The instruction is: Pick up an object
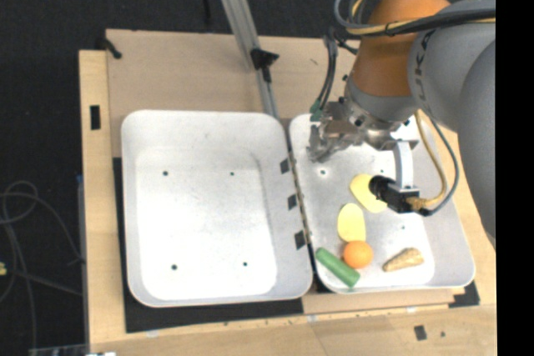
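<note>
My gripper [321, 147] hangs over the upper left part of the right bin [446, 258], under the orange wrist band. Nothing shows between its fingers. Below it in the same bin lie a pale yellow piece [364, 190], a yellow oval piece [351, 223], an orange ball [357, 253], a green stick [337, 268] at the bin's lower left corner, and a tan wedge [403, 260]. The nearest of these, the pale yellow piece, lies to the lower right of the gripper.
The left bin [209, 204] lies beside the right one, divided from it by a ridge with black clips. A slanted metal pole [242, 21] rises behind the bins. A black cable fitting [399, 196] hangs off the arm, next to the pale yellow piece.
</note>
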Controlling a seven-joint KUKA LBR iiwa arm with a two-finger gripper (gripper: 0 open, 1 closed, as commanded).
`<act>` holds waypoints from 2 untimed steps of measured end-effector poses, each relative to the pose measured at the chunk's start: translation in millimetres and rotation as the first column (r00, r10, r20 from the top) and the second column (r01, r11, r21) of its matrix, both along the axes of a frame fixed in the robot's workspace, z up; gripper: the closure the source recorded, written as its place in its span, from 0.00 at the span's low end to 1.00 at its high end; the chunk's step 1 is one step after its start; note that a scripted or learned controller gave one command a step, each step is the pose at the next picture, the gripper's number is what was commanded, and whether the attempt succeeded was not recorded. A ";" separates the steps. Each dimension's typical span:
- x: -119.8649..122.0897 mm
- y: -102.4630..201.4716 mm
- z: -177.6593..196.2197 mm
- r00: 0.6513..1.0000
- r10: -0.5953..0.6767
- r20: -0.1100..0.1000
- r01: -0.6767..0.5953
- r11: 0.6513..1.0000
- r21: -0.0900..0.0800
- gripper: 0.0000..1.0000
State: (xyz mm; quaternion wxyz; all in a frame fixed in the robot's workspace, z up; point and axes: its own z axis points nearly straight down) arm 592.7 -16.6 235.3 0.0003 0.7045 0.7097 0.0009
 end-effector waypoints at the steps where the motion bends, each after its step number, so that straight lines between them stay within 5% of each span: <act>1: 11.5 43.9 6.8 1.000 0.000 0.000 0.000 1.000 0.001 1.00; 2: 37.6 94.7 -0.7 1.000 -0.001 0.000 0.001 1.000 -0.001 1.00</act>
